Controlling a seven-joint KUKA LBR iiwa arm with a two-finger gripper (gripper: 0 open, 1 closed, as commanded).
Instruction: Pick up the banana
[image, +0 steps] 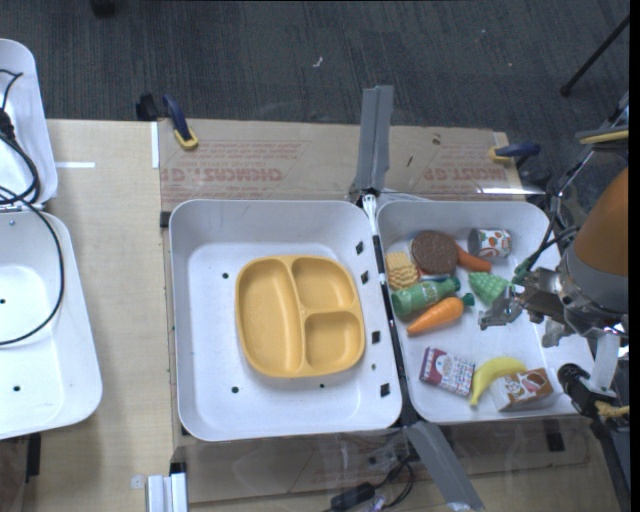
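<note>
While the banana (496, 375) lies untouched near the front of the right bin (447, 406), between two small cartons, the jaws (500, 314) hover above, their opening unclear, so the pick remains undone

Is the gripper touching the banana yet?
Apart. The camera view shows bare white bin floor between the gripper and the banana, which lies nearer the front of the right bin.
</note>
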